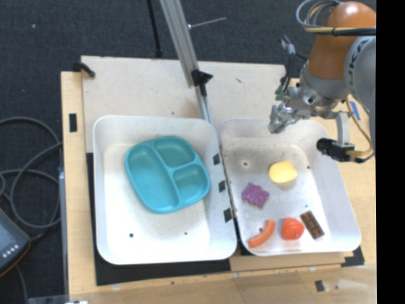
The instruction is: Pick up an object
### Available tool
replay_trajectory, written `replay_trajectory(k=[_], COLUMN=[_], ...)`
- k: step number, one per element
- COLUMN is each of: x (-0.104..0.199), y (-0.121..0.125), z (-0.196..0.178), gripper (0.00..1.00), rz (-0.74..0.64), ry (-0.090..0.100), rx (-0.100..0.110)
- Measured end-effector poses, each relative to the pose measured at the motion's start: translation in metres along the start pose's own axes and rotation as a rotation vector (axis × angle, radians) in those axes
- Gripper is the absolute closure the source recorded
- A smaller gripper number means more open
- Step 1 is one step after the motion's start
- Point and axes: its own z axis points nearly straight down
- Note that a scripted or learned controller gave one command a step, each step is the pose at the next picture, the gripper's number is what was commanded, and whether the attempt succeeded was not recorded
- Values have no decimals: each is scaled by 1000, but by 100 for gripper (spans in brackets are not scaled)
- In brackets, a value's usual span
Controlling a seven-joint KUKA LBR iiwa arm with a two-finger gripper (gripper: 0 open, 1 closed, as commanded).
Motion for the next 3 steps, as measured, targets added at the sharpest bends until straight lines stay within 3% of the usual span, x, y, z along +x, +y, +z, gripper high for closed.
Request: replay_trajectory(k=[3], x=[152], y=[-25], z=[-39], gripper=[100], rz=[-1], ry=[1], rx=[1])
